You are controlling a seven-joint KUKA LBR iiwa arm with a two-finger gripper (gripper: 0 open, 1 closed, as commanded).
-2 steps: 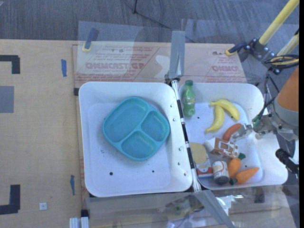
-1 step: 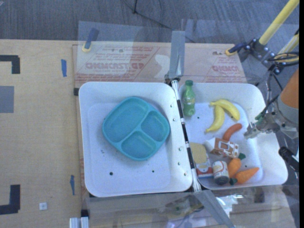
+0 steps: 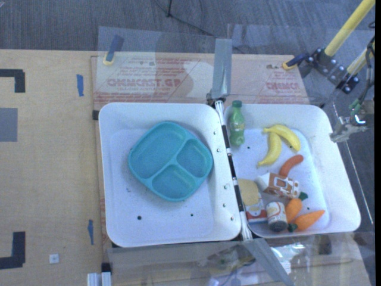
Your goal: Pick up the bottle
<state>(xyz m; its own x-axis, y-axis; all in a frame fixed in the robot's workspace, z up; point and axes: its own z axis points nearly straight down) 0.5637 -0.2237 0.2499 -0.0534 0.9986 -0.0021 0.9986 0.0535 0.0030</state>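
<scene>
At the near end of the right bin (image 3: 342, 177), toy carrots (image 3: 300, 214) and a small can (image 3: 276, 215) crowd together; bananas (image 3: 277, 143) lie beyond. Farther back, against the bin's left wall, you find the bottle (image 3: 236, 123): small, green, pale-capped, lying lengthwise. Judge it light, rigid and smooth, so likely to roll; take it across the body, below the cap. At the frame's right edge, part of the gripper (image 3: 351, 124) hangs outside the bin, too indistinct for you to tell its state.
</scene>
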